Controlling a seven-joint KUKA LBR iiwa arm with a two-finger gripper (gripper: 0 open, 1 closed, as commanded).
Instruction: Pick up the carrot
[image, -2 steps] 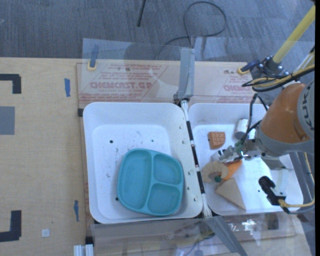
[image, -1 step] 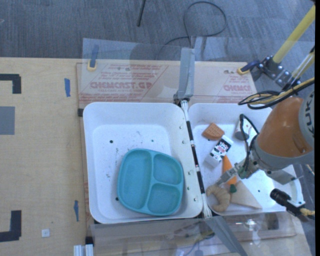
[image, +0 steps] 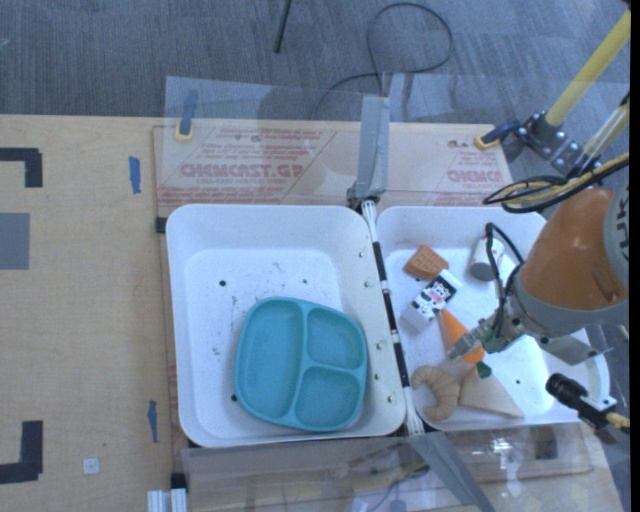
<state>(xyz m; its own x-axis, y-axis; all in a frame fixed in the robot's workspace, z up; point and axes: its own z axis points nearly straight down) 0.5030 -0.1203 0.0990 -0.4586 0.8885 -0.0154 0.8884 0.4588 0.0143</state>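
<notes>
Carrot (image: 457, 331) lying in the right bin (image: 590, 395), tilted, between milk carton (image: 430, 300) and croissant (image: 440, 385). Gripper (image: 482, 345) right at its lower end; state of fingers: cannot tell. Recommended: straddle the carrot across its width, clear of neighbours, close firmly, lift straight.

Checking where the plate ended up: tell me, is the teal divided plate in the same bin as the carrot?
No. The teal divided plate lies in the left bin, the carrot in the right bin.
</notes>
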